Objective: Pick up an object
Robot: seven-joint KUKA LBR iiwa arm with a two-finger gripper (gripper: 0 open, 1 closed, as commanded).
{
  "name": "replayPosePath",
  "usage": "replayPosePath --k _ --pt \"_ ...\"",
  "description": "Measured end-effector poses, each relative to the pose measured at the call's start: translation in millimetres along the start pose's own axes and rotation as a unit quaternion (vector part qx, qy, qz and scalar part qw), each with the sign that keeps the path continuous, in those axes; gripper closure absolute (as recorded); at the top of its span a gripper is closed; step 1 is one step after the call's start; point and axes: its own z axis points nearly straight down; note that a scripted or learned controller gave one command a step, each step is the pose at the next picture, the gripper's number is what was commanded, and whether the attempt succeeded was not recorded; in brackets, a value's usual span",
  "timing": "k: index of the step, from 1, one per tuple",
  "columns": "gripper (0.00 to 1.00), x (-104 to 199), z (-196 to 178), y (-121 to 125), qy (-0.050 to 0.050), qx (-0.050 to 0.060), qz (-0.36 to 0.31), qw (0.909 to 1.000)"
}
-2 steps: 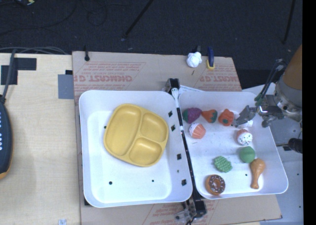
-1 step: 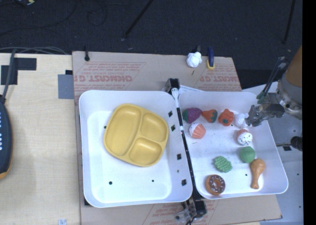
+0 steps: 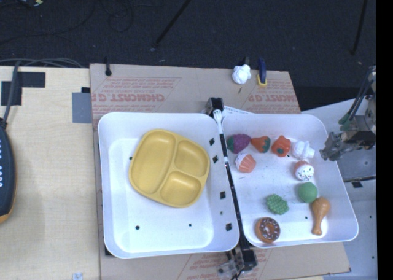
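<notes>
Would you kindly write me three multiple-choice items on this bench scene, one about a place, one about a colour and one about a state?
1. Where does the yellow divided plate lie?
A. in the left bin
B. in the right bin
C. on the cardboard behind the bins

2. What colour is the toy next to the doughnut, just above it in the camera view?
A. purple
B. green
C. white

3. How does the gripper stand to the toys?
A. pressing the doughnut
B. lifting the drumstick
C. at the right bin's right rim, apart from every toy

Answers:
1 A, the plate sits inside the left bin.
2 B, a bumpy green toy lies there.
3 C, it sits at the right bin edge, touching no toy, the drumstick included.
</notes>
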Motion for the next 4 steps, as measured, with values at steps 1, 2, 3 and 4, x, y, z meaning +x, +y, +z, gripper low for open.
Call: replayPosePath --k 1,2,3,4 --pt "1.00 59 33 -31 0.002 0.005 -0.001 1.0000" --pt "1.00 113 62 -22 0.001 0.005 -0.002 1.0000" --pt "1.00 180 98 -31 0.001 0.006 -0.002 1.0000" --pt "1.00 228 -13 -32 0.001 -0.002 -0.002 1.0000"
